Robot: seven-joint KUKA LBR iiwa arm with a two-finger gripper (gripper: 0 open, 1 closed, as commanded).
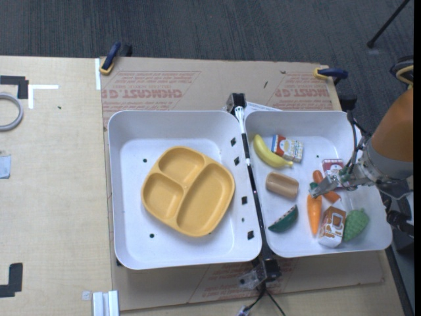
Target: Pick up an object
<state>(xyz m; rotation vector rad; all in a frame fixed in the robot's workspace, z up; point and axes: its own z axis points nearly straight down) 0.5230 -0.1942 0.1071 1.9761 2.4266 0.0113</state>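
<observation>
the gripper (322,188), fingers' state i can't tell, hangs over the carrot (314,214), light, stiff, slick; grab mid-body.

even bright light, soft shadows (slightly blurry)

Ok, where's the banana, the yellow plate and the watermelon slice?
banana (264,151): camera view, middle of its curved yellow body, right bin.
yellow plate (188,191): camera view, ridge between its compartments, left bin.
watermelon slice (284,219): camera view, middle of the wedge, near the right bin's front.
</observation>
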